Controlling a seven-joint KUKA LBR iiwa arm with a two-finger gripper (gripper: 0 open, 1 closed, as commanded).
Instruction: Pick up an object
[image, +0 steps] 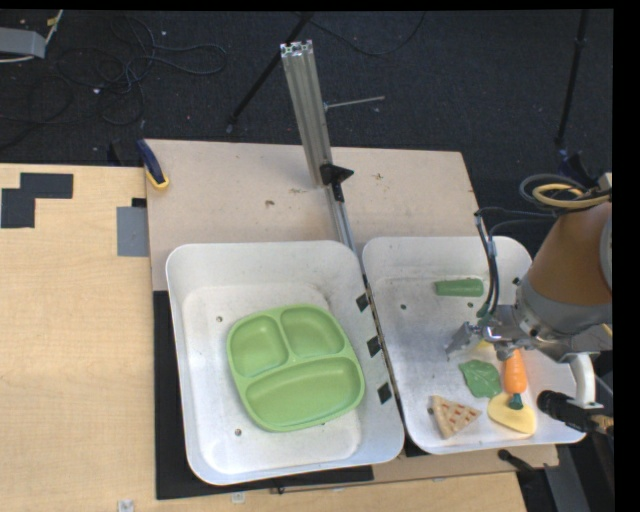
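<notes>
The gripper (468, 338) hovers in the right bin (420, 270); its state cannot be told. Just right, a toy carrot (514, 375) stands upright, between a green leaf (481, 378) and yellow wedge (512, 413).

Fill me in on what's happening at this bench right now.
A grey KUKA arm reaches in from the right, its gripper low over the right bin. That bin holds toy food: a green stick, a green leaf, a carrot, a yellow wedge and a pizza slice. Nothing visibly sits between the jaws. The left bin holds a green divided tray.
</notes>
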